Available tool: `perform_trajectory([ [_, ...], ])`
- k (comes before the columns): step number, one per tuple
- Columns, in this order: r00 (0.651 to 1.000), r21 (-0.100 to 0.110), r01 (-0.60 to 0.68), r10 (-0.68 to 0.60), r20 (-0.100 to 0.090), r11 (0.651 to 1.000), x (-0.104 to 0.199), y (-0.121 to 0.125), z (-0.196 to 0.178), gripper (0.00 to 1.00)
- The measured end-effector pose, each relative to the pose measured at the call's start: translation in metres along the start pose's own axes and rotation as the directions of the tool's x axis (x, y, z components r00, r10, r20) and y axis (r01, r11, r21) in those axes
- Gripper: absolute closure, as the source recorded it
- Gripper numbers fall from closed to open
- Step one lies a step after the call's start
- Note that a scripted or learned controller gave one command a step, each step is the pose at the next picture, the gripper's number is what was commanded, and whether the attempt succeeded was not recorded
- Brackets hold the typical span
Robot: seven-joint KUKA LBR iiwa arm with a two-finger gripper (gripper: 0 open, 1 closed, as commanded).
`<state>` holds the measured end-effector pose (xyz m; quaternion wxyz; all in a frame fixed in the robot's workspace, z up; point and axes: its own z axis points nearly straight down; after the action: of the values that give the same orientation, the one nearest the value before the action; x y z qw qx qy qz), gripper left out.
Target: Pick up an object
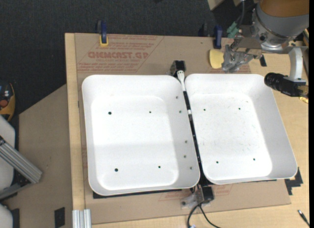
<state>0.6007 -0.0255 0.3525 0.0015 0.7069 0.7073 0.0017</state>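
We see the bench (122,50) first, a brown board clamped at its far edge by two blue clamps (102,30), presumably so that nothing shifts under the arm. On it sit two shallow white bins, pressed edge to edge. The left bin (98,124) and the right bin (274,124) are joined along a dark strip (189,119) that runs from the far edge to the near edge between them — we judge it keeps them from sliding apart.

The arm (284,1) hangs over the far right corner of the bench, beyond the far rim of the right bin. Its gripper (235,60) points down just beside a small pale yellow object (215,58), which lies on the bare board outside both bins, close to the far left corner of the right bin. That is the only loose thing we can find to pick up. The gripper's end sits to the right of the object and does not enclose it; whether the jaws are spread or closed we cannot tell, as the metal there blurs together.

The bin rim just in front of the object and the second blue clamp (218,36) behind it leave a narrow lane, so we expect an awkward approach. A black cylinder (282,82) sticks out over the right bin's far right corner — another thing near the wrist.
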Motion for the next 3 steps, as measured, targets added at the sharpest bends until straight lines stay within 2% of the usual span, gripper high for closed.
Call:
perform_trajectory([
  [1,1.000,0.009,0.002,-0.002,-0.001,1.000,0.034,0.030,0.047,1.00],
  [2,1.000,0.016,0.006,-0.006,-0.002,1.000,0.102,0.035,0.150,1.00],
  [3,1.000,-0.007,-0.015,0.015,0.009,1.000,-0.070,0.048,0.063,1.00],
])
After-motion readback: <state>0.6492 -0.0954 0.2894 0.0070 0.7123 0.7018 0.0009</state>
